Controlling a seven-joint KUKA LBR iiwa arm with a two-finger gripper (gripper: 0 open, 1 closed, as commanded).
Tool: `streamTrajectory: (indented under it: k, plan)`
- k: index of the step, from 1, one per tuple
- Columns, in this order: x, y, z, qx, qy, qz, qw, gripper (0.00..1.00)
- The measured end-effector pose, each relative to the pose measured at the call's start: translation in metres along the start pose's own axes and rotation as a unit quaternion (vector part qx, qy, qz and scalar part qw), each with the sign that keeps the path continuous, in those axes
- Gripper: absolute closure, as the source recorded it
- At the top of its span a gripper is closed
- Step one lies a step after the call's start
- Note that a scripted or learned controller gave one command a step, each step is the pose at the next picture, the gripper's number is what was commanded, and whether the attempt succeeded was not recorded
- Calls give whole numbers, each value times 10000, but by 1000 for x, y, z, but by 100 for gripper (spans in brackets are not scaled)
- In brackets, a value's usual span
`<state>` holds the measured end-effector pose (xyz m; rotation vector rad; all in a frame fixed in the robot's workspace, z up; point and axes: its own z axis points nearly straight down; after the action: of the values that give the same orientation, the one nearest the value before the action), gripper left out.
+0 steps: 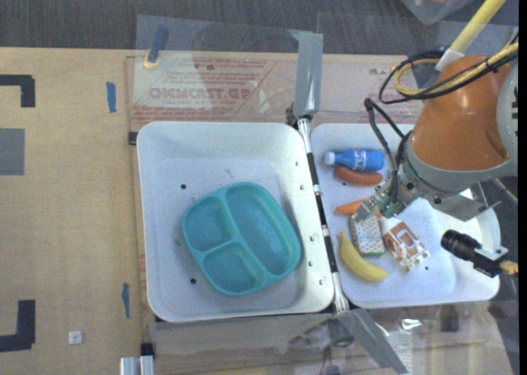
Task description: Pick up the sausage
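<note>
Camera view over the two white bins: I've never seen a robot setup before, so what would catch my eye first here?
Probably the turquoise divided plate, alone in the left bin. Next, the bulky arm with its orange band, reaching from the right over the right bin. Beneath it lies a cluster of small toy foods: a yellow banana, a reddish sausage beside a blue bottle, and a small carton.

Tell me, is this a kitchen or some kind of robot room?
Probably a robot lab, not a kitchen. A grey-and-orange arm reaches over two white bins on a bench, the food looks like toys, such as the banana and sausage, and blue tape marks the board.
</note>
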<state>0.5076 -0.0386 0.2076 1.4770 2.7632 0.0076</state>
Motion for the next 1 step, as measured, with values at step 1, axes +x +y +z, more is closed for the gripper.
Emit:
streamTrajectory:
  k: [1]
  plan:
    - [-2,1,-10,-21,-17,12,10000,100]
